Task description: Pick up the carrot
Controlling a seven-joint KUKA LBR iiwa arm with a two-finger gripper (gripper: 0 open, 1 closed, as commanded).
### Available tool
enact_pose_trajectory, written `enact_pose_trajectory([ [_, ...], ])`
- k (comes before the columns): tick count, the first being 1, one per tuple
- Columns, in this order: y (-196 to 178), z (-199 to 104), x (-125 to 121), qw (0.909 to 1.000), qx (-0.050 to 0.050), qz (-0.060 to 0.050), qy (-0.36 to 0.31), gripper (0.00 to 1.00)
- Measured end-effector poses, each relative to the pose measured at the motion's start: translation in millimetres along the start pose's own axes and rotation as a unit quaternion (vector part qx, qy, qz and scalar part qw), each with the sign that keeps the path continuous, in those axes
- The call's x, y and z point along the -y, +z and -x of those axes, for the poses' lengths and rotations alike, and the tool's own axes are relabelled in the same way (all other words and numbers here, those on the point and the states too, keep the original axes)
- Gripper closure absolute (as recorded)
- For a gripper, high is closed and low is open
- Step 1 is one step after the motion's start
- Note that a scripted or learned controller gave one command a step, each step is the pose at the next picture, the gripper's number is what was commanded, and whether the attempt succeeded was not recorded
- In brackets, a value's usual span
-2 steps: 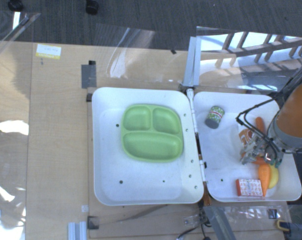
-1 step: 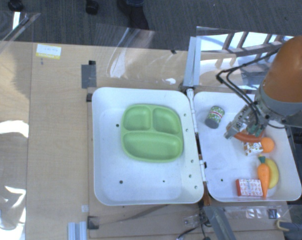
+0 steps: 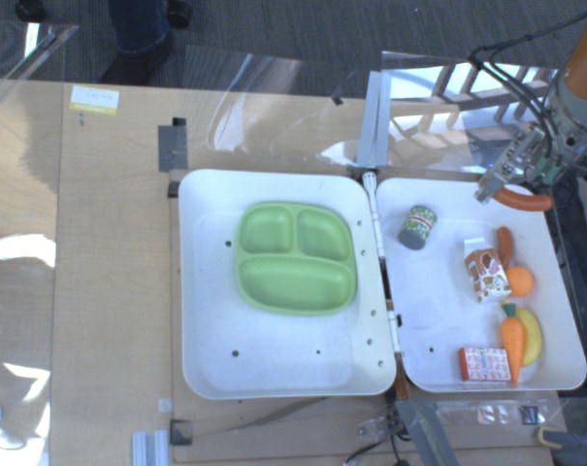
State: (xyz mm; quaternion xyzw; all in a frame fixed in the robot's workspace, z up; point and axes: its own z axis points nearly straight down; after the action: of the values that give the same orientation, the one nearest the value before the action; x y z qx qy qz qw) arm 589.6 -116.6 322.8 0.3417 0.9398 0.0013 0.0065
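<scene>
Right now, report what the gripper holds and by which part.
Cannot be told. The gripper sits at the right bin's far edge beside an orange-red sausage; the orange carrot lies untouched.

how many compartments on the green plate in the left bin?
3. The green plate in the left bin has two small compartments side by side along its far edge, upper left and upper right, and one wide compartment across the near side.

carrot [image 3: 512, 343] hemmed between banana [image 3: 531, 335] and red box [image 3: 484, 363]; open above.
</scene>
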Motion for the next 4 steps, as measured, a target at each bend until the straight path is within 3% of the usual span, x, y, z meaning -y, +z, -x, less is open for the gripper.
enact_pose_trajectory([
  [1,84.1,-80.6,4.8,0.9999,-0.003,-0.001,-0.011,1.00],
  [2,42.5,-61.9,-13.6,1.0000,-0.001,0.000,0.007,1.00],
  [3,-23.4,-19.6,72.2,0.9859,0.001,0.000,-0.167,1.00],
  [4,229.7,-18.4,28.7,0.9928,-0.002,0.000,-0.120,1.00],
])
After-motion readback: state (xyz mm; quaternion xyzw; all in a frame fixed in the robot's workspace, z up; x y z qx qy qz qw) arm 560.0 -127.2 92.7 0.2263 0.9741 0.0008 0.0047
